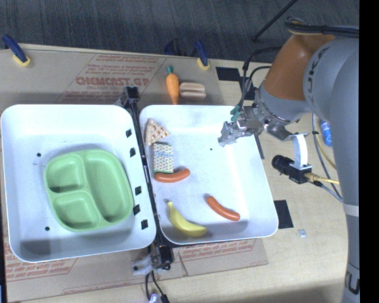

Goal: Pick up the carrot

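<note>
Hovering over the right bin's (252, 188) far right part, the gripper (229, 133) carries nothing; how wide its fingers stand cannot be told. The carrot (172, 87) lies untouched on the cardboard (63, 84) just beyond that bin's far rim, beside a small sandwich-like toy (192, 91). Picking has yet to begin. Red print on the cardboard seems to read "CHEMCAST".

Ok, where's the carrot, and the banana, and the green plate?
carrot (172, 88): camera view, on the middle of its orange body, outside the bins.
banana (182, 223): camera view, on the middle of its yellow curve.
green plate (86, 157): camera view, on its top rim.
</note>
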